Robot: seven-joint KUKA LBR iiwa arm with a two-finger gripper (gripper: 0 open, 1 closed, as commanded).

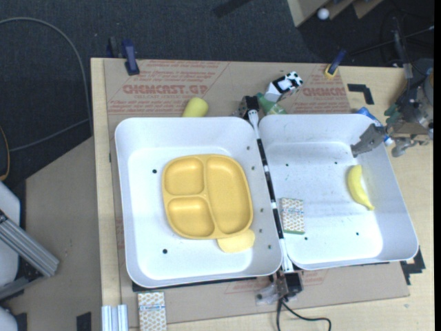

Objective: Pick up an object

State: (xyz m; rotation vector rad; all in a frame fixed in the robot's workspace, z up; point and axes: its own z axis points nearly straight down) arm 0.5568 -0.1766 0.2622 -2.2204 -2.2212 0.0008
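Left bin [138, 254]: a yellow divided tray [207, 196] is being carried near the middle, with a flat yellow piece [236, 242] tucked just under the tray's near edge.
Divider: a small patterned packet [293, 216] is lying by the seam, on the right bin's side.
Right bin [324, 254]: a banana [358, 186] is resting alone on the bare floor toward the right wall, lengthwise along that wall (the likeliest target, by this judgement).
Claw [366, 142]: it is being held over the bin's far right corner, just beyond the banana's far end; one dark finger is seen pointing down-left, and whether the claw is open or closed cannot be told.
Step in hand: the approach is being made, nothing is being gripped.
Doing it well: the claw should be brought over the banana's middle, turned so the fingers straddle its narrow width, then lowered before closing, clear of the nearby wall.
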